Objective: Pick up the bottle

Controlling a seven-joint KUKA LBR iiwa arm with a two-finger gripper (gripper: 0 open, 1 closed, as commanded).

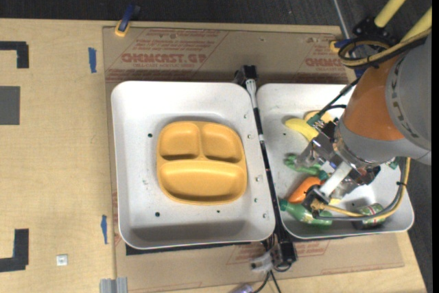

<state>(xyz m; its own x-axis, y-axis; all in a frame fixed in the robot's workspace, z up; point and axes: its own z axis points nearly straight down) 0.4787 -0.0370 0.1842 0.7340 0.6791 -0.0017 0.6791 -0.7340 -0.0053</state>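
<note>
Where two white bins sit on a brown board: arm over the right bin (pixel 405 213).
Left bin (pixel 130 168) holds a yellow divided tray (pixel 202 161); gripper (pixel 317 201) state and bottle not discernible amid clutter.

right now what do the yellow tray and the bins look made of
Yellow tray: probably moulded plastic, smooth with a soft sheen, three rounded compartments. Bins: likely thin formed plastic, white, matte to satin, rounded corners, small holes in the floor.
</note>
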